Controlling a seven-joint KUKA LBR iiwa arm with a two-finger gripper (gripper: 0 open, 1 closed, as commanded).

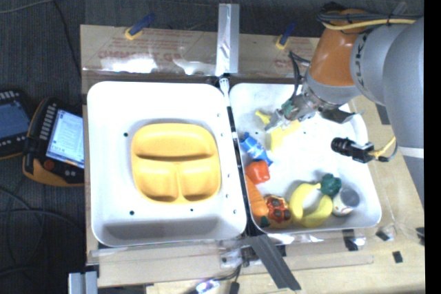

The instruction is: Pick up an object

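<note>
My gripper (288, 111) reaches down into the back left part of the right bin (365, 169), below the orange wrist band (331, 62). It hovers at a pale yellow object (277, 131) that lies near the bin's left wall. A blue and white item (251, 147) and a red-orange piece (257, 172) lie just in front of that. Along the front of the bin sit an orange carrot-like piece (253, 202), a small multicoloured toy (277, 210), a yellow banana-like shape (310, 203), a dark green piece (331, 184) and a small grey cup (349, 198).
The left bin (110, 120) holds a yellow divided tray (178, 160). A black connector (350, 147) juts from the arm over the right bin. A metal post (228, 38) stands behind the divider between the bins. A handheld controller (58, 141) lies off the bench at left.
</note>
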